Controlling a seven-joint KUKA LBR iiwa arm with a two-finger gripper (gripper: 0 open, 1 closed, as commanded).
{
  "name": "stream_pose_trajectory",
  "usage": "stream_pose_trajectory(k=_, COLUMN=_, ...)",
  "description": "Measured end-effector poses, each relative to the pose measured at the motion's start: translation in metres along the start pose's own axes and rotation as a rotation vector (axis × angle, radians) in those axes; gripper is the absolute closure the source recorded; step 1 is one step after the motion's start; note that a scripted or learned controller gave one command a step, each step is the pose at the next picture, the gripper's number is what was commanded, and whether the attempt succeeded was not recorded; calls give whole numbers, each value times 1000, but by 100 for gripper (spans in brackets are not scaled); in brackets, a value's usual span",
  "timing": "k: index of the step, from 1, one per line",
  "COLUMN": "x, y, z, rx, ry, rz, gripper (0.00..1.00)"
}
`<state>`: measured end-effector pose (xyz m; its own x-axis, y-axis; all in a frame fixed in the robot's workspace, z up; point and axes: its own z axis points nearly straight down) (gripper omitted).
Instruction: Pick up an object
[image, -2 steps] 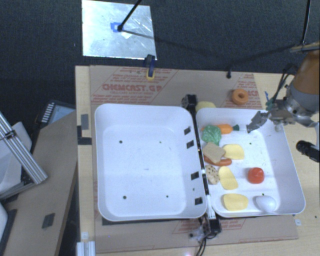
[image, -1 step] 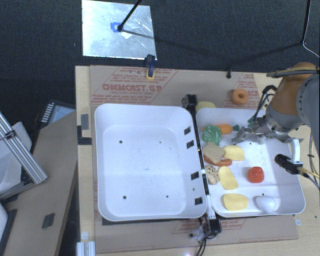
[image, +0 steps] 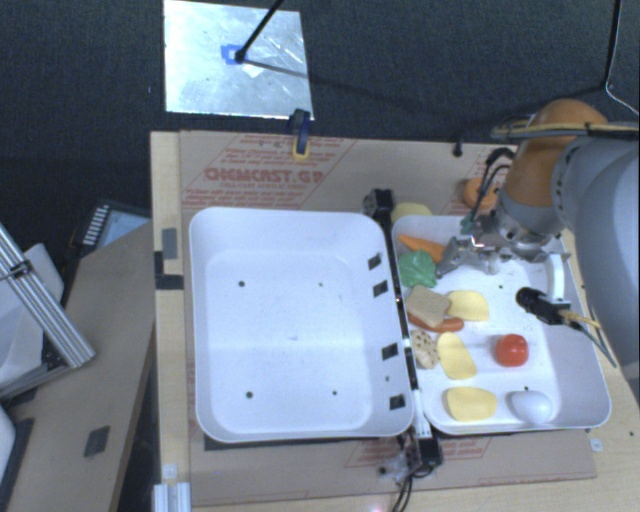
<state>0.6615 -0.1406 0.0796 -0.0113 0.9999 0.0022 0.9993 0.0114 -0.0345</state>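
Note:
My gripper (image: 462, 254) reaches in from the right and hangs low over the back part of the right bin (image: 575, 385). Just left of it lie an orange carrot (image: 421, 245) and a green leafy piece (image: 417, 269). In front of it sit a slice of bread (image: 429, 305), a pale yellow piece (image: 470, 305) and an orange sausage-like piece (image: 452, 324). Further forward are a red tomato (image: 512, 349), a white egg (image: 531, 405), a speckled cracker (image: 425, 348) and two more yellow pieces (image: 457, 356) (image: 470, 403). Nothing shows between the gripper's tips.
The left bin (image: 290, 330) adjoins the right one along a clipped middle rim (image: 395, 300). A yellow round item (image: 410, 212) rests at the right bin's back left corner. Both bins stand on a cardboard sheet (image: 265, 170). A metal plate (image: 237, 58) lies behind.

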Motion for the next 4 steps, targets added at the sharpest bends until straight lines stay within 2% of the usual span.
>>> stream_pose_trajectory(k=1, x=114, y=0, z=-113, rx=-48, ry=1, rz=-3, gripper=0)
stream_pose_trajectory(k=2, x=185, y=6, z=-105, rx=-38, ry=1, rz=0, gripper=0)
stream_pose_trajectory(k=3, x=257, y=7, z=-68, rx=-34, ry=0, rz=1, gripper=0)
stream_pose_trajectory(k=4, x=335, y=8, z=-59, rx=-37, ry=2, rz=0, gripper=0)
